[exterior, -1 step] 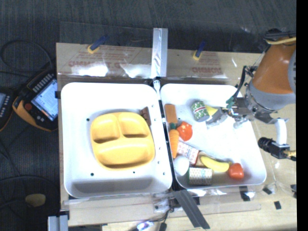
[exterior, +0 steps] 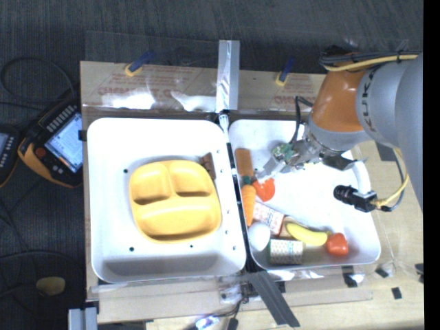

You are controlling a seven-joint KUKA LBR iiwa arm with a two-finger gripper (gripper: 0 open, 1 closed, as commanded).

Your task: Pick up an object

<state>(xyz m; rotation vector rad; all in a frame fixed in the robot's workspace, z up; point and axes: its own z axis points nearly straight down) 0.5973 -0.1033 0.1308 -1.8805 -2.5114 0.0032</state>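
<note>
Objects for picking lie crowded along the left and near sides of the right bin (exterior: pixel 313 133): going left to right, a brown stick (exterior: pixel 243 161) and an orange carrot (exterior: pixel 247 202) against the dividing wall, a red piece (exterior: pixel 265 189), a white egg (exterior: pixel 259 237), a labelled can (exterior: pixel 285 251), a yellow banana (exterior: pixel 306 234) and a red tomato-like piece (exterior: pixel 337 244). Further left, the left bin (exterior: pixel 110 139) carries a yellow divided tray (exterior: pixel 174 199). From the right the arm (exterior: pixel 371 102) reaches in with its gripper (exterior: pixel 267 171) low, just above the red piece, and I cannot tell how it is set.

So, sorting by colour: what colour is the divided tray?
Yellow tray, in the camera view.
</note>
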